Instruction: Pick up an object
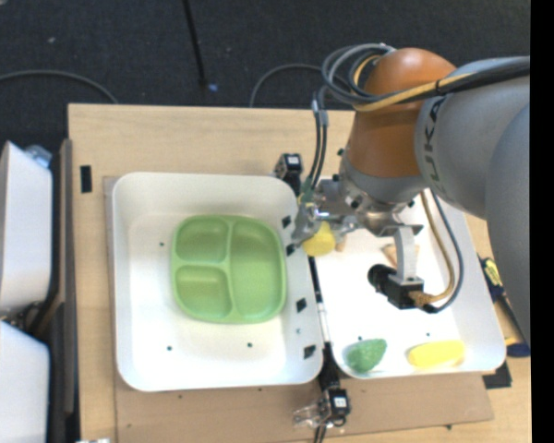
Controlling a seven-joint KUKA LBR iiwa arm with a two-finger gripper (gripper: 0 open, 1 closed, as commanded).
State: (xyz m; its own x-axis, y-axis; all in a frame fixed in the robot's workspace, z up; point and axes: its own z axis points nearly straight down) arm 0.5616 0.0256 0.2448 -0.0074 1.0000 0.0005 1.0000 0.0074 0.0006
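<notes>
My gripper [316, 221] hangs low over the left edge of the right bin [462, 340], under the orange wrist band. A small yellow object [320, 241] lies right below it, touching or nearly touching it; whether it is held cannot be seen. Near the front wall of the right bin lie a green lumpy object [366, 354] and a yellow oblong object [434, 353]. In the left bin [138, 340] rests a green divided plate [229, 268].
A black piece [392, 284] on a looping cable from the arm hangs over the middle of the right bin. The ridge between the two bins runs just left of the gripper. White boxes stand off the bench at the far left.
</notes>
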